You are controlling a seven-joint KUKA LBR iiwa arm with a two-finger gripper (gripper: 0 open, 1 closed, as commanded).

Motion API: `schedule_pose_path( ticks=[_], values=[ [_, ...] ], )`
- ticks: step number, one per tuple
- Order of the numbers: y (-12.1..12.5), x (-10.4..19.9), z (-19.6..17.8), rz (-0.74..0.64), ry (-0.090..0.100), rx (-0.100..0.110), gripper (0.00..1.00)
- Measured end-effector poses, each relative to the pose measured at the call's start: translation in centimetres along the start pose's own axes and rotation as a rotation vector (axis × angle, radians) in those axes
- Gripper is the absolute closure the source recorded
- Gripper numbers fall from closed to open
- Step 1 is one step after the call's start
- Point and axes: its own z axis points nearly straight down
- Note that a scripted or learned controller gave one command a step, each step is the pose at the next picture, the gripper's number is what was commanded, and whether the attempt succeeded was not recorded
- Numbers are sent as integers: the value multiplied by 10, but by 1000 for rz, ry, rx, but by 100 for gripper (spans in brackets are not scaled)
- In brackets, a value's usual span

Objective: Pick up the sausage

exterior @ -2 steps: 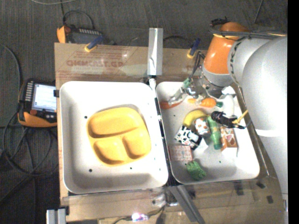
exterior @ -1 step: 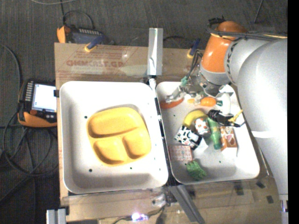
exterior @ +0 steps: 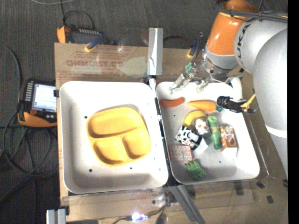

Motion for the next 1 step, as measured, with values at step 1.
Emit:
schedule_pose_path(
  ticks=[1],
  values=[
    [-4, -29, 92, -123, -1, -1, 0]
  ],
)
